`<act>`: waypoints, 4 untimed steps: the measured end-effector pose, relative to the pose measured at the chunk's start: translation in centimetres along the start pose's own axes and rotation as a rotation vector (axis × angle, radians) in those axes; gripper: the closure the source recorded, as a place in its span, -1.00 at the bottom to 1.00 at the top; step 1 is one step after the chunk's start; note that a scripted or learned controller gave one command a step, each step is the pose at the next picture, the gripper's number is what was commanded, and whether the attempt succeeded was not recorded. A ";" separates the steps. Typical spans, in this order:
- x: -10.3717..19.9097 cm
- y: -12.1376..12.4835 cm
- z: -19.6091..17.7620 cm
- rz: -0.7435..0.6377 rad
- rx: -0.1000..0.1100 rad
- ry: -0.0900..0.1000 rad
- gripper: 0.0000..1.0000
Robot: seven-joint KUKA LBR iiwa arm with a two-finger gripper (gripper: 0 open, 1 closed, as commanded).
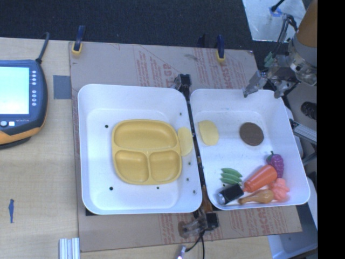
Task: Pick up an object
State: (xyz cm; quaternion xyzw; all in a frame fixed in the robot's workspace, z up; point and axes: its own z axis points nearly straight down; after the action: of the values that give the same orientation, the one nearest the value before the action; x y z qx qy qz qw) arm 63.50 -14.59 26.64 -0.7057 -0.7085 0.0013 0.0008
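The right bin (pixel 280 108) holds several toy foods. A brown disc (pixel 251 134) lies near its middle and a pale yellow disc (pixel 208 132) near its left wall. At the front right lie green pea pods (pixel 230 175), an orange carrot (pixel 261 178), purple grapes (pixel 275 163), a pink piece (pixel 280 189), a tan piece (pixel 257 197) and a black-and-white item (pixel 230 193). My gripper (pixel 265 89) hangs over the bin's back right corner, open, with nothing between its fingers. It is well behind the brown disc.
The left bin (pixel 91 144) holds a yellow divided plate (pixel 146 150), with a pale yellow slice (pixel 185 141) at its right edge. A teach pendant (pixel 19 101) lies on the bench at far left. Clamps (pixel 220 46) hold the cardboard sheet at the back.
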 end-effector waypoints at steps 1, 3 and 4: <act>-4.7 -2.3 11.8 0.000 0.002 0.000 -1.00; -6.0 1.7 17.4 0.000 -0.001 0.001 -1.00; -2.7 -4.4 17.5 0.000 0.001 0.000 -1.00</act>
State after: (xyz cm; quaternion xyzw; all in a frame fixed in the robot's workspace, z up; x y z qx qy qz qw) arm 59.10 -17.28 9.16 -0.7056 -0.7086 0.0016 0.0013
